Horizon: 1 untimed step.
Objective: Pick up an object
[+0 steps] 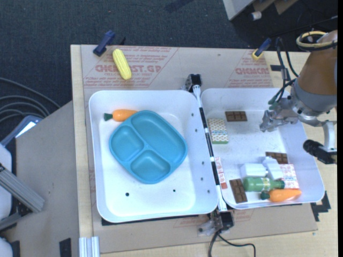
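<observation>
My gripper (268, 123) hangs over the upper right part of the right bin (308, 146), at the end of the grey arm (316, 82). A brown chocolate bar (236, 116) lies just left of it, apart from it. A pastel striped block (218, 130) rests against the bin's left wall. Nearer the front lie a second chocolate bar (277, 157), a white box (254, 169), a green bottle (260, 184) on its side, an orange carrot (284, 195) and a third chocolate bar (237, 190). I see nothing in the gripper.
The left bin (102, 143) bears a blue divided plate (148, 145) and a small carrot (122, 115) at its back left. A yellow corn cob (122, 64) lies on the cardboard behind the bins. Blue clamps (103, 43) sit at the board's far corners.
</observation>
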Available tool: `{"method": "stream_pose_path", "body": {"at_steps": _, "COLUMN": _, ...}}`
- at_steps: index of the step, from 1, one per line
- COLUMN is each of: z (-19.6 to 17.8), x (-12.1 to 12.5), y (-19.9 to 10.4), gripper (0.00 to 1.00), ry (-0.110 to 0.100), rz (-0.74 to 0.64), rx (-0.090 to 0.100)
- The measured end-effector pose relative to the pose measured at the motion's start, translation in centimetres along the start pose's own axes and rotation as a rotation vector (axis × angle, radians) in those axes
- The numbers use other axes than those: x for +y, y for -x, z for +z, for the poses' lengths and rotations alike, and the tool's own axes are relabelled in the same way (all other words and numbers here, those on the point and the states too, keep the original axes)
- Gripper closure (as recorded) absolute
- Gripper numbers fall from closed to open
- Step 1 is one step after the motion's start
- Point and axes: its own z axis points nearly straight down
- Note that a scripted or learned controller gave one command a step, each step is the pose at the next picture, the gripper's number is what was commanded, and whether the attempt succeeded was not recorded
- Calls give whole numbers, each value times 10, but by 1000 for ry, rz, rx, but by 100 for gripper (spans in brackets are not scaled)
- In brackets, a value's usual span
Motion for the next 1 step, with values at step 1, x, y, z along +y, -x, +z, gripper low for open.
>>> {"method": "stream_pose_path", "body": {"at_steps": 1, "z": 0, "x": 0, "y": -1, "gripper": 0, "ry": 0, "rz": -1, "rx": 1}}
